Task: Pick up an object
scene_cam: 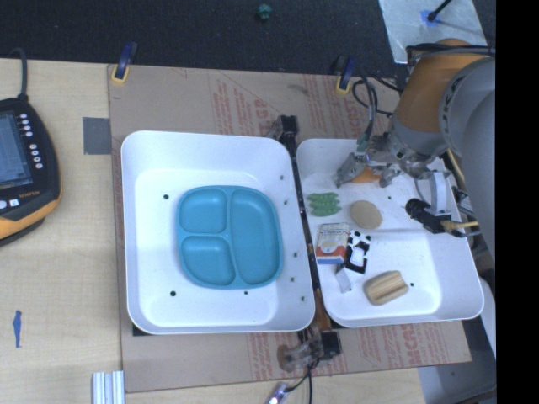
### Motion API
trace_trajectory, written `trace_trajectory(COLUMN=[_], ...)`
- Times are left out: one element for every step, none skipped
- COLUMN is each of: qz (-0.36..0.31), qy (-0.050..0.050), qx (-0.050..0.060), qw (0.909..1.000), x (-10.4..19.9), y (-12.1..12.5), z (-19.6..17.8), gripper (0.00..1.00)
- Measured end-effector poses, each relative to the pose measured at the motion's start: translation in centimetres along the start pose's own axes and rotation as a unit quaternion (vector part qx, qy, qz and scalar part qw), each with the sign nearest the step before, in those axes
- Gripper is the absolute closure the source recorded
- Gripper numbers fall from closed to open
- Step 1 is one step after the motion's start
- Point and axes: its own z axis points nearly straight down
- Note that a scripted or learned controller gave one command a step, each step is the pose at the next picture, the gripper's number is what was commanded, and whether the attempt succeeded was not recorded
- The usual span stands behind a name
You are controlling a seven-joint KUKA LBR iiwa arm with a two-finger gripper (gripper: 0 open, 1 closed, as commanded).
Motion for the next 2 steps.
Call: trace_trajectory(qz=[0.002, 0.0], qy=[0.0, 0.0], qx=[0.0, 0.001], qw=[1.0, 1.0], x=[0.8, 2.1], y=[-4.2, -7.5], z=[-5.8, 0.2], gripper=[0.0, 0.0])
